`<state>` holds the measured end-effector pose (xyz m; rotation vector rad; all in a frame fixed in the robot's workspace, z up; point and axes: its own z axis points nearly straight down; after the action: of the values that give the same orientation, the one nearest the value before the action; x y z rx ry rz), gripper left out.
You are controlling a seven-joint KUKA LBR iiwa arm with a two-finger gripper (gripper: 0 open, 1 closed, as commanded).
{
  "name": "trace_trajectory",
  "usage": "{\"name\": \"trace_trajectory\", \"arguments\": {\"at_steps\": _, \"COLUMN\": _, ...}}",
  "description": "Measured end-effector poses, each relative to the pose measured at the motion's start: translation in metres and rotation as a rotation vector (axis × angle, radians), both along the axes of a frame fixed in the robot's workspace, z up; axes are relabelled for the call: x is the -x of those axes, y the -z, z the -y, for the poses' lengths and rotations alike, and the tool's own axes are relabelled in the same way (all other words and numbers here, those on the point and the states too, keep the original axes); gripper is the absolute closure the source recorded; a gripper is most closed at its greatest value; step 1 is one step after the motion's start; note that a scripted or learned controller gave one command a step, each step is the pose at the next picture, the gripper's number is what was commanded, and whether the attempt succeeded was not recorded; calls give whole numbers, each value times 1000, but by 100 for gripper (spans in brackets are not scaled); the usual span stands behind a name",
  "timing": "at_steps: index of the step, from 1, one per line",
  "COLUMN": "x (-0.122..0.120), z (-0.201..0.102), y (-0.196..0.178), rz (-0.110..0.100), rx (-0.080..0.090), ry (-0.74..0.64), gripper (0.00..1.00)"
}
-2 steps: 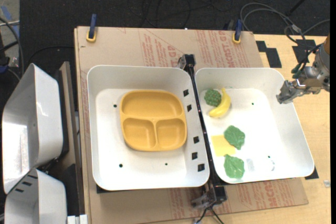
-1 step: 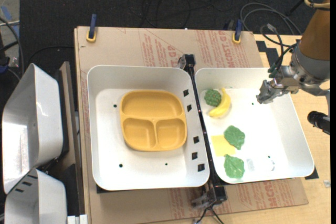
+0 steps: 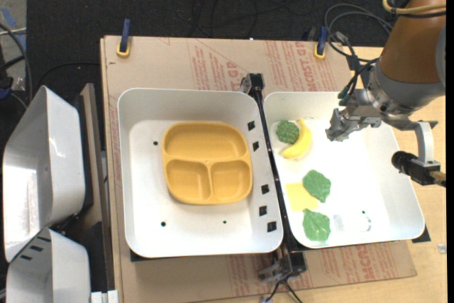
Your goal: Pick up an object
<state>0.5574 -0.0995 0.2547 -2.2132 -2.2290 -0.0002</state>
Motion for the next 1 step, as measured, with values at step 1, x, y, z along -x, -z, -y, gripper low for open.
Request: {"name": "trace_trajectory", "arguments": {"at_steps": 1, "x": 0, "z": -45, "y": 4, "rz": -1, "rx": -1, "ry": -1, "gripper": 100}}
